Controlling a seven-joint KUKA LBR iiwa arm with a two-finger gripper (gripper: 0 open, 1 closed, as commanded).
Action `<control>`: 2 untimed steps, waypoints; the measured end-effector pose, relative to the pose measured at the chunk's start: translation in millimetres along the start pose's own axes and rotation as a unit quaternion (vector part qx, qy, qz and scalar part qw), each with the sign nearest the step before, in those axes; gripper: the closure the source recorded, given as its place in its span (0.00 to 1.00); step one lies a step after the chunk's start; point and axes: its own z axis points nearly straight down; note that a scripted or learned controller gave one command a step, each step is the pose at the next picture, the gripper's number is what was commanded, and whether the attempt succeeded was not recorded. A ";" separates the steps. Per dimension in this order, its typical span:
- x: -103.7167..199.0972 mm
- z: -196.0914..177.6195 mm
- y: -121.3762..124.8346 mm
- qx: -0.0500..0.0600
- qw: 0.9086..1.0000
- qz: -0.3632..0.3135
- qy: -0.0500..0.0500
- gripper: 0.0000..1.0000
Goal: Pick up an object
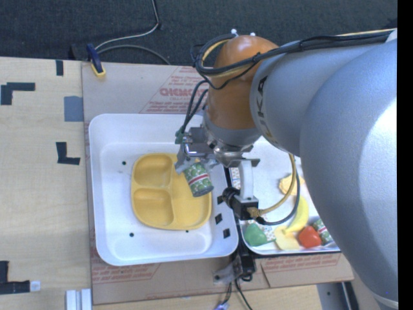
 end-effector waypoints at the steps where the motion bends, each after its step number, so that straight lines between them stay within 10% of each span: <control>1: -105.5 -12.4 23.1 0.000 1.000 0.002 -0.001 1.00; 2: -72.3 -19.0 -46.6 0.000 1.000 0.001 0.000 1.00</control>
